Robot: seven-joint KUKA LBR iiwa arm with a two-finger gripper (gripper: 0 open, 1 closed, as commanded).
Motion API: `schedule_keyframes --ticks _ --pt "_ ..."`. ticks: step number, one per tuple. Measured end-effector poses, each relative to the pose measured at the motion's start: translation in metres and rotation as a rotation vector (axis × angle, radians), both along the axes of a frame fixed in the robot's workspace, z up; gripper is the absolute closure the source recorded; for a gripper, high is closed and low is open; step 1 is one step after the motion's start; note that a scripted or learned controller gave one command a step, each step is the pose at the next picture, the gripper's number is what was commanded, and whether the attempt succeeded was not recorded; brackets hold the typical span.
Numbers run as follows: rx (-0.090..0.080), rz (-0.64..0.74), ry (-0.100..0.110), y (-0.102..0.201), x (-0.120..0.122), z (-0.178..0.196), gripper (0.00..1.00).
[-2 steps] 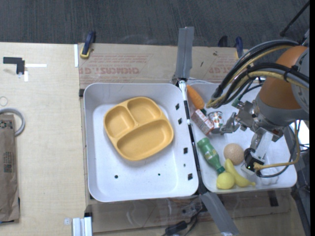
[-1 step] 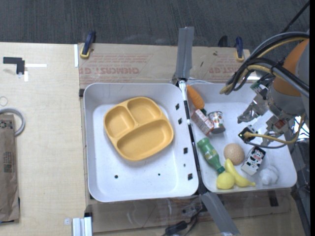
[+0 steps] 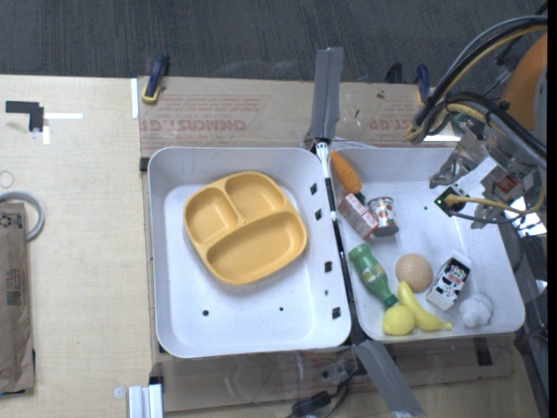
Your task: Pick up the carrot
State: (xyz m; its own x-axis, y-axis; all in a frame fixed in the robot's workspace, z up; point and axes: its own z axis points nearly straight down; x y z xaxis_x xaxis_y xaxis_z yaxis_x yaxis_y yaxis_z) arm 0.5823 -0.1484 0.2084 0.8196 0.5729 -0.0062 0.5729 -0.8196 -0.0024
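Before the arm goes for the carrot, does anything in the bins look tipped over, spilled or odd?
Nothing looks spilled or broken. The green bottle and small can lie on their sides in the right bin, and the carrot lies against its left wall. The yellow plate sits askew in the left bin.

The scene looked like a robotics lab. A pale wooden bench point(image 3: 70, 233) stood on dark grey carpet point(image 3: 261, 16) and carried two shallow white bins point(image 3: 165, 259) side by side, resting on flattened cardboard point(image 3: 226, 111) held by blue clamps point(image 3: 157, 77). A grey robot arm point(image 3: 505, 146) trailing thick black and yellow cables point(image 3: 470, 59) reached in from the right. Toy food filled the right bin point(image 3: 496, 233), including a plastic banana point(image 3: 422, 312), and a yellow divided plate point(image 3: 245, 226) sat in the left bin. Tape marks point(image 3: 35, 116) dotted the bench.
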Motion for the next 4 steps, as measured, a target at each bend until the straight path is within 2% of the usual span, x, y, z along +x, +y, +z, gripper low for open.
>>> schedule_keyframes --ticks 1,2,3,4 --pt "-0.001 -0.244 0.003 0.034 -0.036 -0.067 0.00" --pt "-0.001 -0.406 0.001 -0.045 -0.050 -0.060 0.00" --pt "0.000 -0.401 -0.005 0.037 -0.076 -0.088 0.00" --pt "-0.001 -0.401 0.003 0.035 -0.076 -0.081 1.00"
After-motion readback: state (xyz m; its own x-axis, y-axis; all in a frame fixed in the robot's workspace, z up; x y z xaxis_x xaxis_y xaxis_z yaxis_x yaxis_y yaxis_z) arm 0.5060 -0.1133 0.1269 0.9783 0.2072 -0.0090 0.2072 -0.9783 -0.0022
